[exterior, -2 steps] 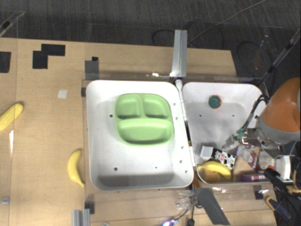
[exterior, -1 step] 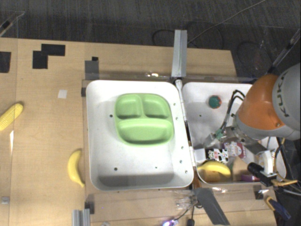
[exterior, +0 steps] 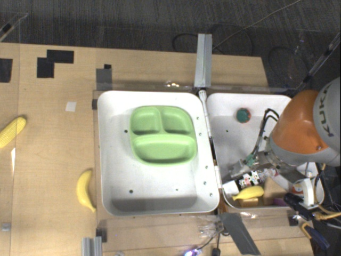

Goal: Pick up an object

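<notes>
With the gripper [exterior: 249, 176] low in the right bin [exterior: 226, 116] over 1 yellow object [exterior: 249, 193] (finger spacing: I cannot tell), a good grasp needs centring before any lift.

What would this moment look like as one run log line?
arm: low in right bin | gripper: near front corner, above yellow object | grasp: unconfirmed | green tray: left bin | teal object: right bin, back

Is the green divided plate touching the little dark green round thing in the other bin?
Apart. The camera view shows the green plate in the left bin, the round thing in the right bin.
</notes>
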Available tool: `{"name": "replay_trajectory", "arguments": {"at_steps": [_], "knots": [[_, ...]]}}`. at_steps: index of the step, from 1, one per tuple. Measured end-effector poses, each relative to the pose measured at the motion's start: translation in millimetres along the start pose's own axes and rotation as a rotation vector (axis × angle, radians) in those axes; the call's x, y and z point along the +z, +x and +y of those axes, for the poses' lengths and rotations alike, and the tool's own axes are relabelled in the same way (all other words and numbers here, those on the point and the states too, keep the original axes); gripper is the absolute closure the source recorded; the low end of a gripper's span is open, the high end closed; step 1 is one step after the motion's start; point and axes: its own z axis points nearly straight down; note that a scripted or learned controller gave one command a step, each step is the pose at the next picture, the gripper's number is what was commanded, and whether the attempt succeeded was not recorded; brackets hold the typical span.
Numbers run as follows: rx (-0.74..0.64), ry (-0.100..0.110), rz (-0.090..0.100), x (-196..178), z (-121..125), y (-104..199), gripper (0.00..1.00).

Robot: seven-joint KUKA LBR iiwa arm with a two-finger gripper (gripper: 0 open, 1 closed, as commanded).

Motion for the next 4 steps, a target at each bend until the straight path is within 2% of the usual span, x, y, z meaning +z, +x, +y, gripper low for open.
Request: {"name": "replay_trajectory", "arguments": {"at_steps": [1,2,3,4], "knots": [[-0.32,-0.015,-0.011,14,39,-10,0.0],[-0.266,-0.015,-0.006,15,53,-22,0.0],[-0.459,0.0,-0.002,-52,8,-103,0.0],[-0.483,-0.009,-0.007,18,71,-55,0.0]]}}
